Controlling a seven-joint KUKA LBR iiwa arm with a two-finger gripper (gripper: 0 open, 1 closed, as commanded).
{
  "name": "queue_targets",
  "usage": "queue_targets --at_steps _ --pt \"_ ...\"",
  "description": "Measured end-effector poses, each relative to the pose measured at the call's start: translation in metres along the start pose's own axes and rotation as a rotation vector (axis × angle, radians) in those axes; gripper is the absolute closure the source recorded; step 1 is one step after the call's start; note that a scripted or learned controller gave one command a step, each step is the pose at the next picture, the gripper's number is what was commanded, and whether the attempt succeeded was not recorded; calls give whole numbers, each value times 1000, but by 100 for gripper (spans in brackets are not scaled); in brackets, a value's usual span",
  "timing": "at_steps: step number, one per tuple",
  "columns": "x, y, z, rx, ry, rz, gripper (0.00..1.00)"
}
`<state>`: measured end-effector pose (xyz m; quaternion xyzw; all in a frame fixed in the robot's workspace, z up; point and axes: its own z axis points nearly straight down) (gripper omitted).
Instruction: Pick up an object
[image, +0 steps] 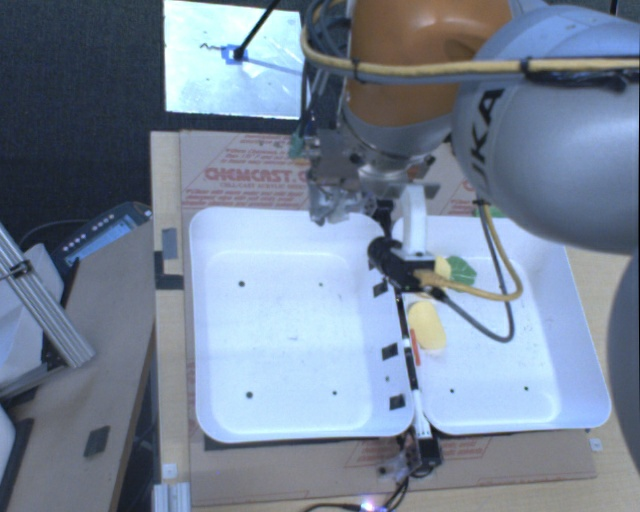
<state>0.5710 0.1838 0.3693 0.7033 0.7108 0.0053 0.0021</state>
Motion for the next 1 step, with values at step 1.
queue_targets --at_steps 1 --pt "-7 -66 -176 -5 3 3 100"
